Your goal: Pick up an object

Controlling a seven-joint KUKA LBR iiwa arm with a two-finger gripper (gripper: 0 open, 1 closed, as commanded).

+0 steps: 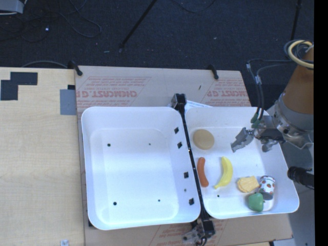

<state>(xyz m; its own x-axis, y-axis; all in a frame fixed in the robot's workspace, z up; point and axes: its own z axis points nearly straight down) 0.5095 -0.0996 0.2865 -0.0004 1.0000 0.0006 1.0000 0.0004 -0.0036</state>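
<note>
1. Hovering over the upper right part of the right bin (287, 209), the end effector (254, 140) hangs from the grey arm (297, 101) that reaches in from the right; its two fingers are spread apart with nothing between them.
2. Below and left of the end effector, a yellow banana (224, 172) lies on the floor of the right bin, curved and nearly upright in the view.
3. Just left of the banana lies an orange-red sausage (203, 171), close to the divider where the two bins meet.
4. Above the sausage sits a round tan cookie (203, 139), well left of the end effector's fingers.
5. Near the lower right corner of the same bin, a yellow ridged piece (247, 184), a green object (255, 202) and a small white, red and black toy (267, 185) cluster together, touching or nearly so.
6. Beside it, the left bin (87, 137) rests on cardboard (128, 88) laid over the wooden surface (36, 152).
</note>
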